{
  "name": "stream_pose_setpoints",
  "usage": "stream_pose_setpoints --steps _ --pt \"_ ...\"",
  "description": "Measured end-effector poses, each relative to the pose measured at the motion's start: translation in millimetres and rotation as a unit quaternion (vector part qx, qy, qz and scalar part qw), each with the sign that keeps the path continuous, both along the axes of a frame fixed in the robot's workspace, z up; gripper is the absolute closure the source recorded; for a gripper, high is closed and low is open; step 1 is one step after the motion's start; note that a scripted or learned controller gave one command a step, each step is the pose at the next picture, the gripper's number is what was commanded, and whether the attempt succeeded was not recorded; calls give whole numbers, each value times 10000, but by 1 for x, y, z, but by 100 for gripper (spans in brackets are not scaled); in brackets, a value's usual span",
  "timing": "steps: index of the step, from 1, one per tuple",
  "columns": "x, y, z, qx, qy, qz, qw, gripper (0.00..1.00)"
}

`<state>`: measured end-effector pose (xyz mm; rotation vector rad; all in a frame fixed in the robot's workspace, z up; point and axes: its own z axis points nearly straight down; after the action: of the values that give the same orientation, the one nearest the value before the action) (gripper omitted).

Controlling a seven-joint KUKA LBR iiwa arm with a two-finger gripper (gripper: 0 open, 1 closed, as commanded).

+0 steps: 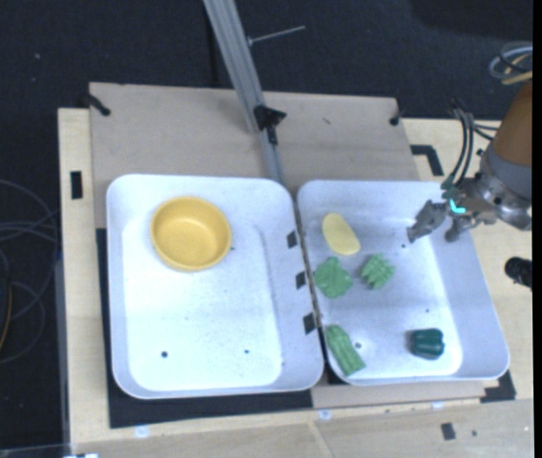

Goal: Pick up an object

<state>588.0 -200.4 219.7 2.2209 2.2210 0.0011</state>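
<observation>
1. At the far left, the left bin held one thing: a yellow bowl, upright, in the upper left part of the bin. The rest of its floor was bare white.
2. The two bins touched along a middle seam, and a grey metal bar came down at a slant from the top of the view to this seam.
3. In the right bin a yellow oval piece lay near the seam, in the upper left part. Just below it lay a green leafy piece, and beside that, a little to the right, a second small green piece. They were near each other but apart.
4. A long green piece lay at the lower left of this bin, close to the seam wall. A dark green object lay in the lower right corner area, well apart from the others.
5. The gripper hung over the upper right part of the right bin, near its rim. Its fingers pointed to the left and looked spread, with nothing between them.
6. I judged that the task was in the approach step: no object was grasped yet. The nearest candidates were the second small green piece and the yellow oval piece.
7. The next move called for bringing the fingers down on both sides of one object, without pushing its neighbours, and then closing them.
</observation>
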Motion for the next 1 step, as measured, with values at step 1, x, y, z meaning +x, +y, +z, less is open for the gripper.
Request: stream_pose_setpoints --steps 1 --pt "0 0 0 0 1 0 10000 0"
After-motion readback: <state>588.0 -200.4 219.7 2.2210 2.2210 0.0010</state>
